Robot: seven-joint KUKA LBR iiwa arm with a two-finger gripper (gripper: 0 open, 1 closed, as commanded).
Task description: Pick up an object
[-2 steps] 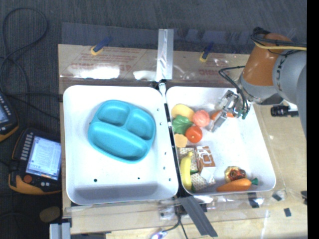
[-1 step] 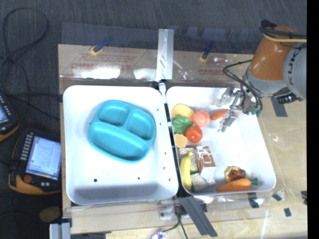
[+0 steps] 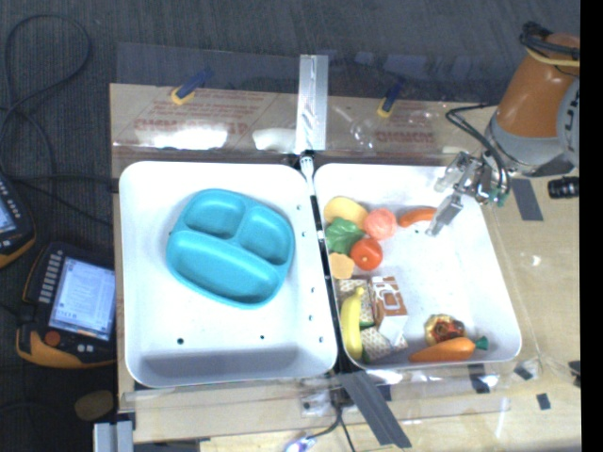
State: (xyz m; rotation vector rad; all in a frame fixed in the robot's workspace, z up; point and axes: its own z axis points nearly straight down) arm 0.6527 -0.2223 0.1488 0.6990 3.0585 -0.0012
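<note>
Hovering over the right bin's (image 3: pixel 504 281) far right corner, the gripper (image 3: pixel 443 217) hangs with fingers slightly parted, holding nothing. Nearest lies a small orange carrot (image 3: pixel 415 217), just left of the fingertips, its long axis running toward the bin's left edge.

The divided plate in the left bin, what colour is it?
Light blue, plain; the divided plate shows best in the camera view.

**Gripper over right bin, far-right corner**

Gripper (image 3: pixel 450 199) hangs above the right white bin (image 3: pixel 499 290), nothing between its fingers, just right of a small orange carrot-shaped toy (image 3: pixel 415 217). Toy food is clustered along that bin's left wall and near edge. Left white bin (image 3: pixel 141 328) holds a blue three-compartment plastic plate (image 3: pixel 231 245).
</note>
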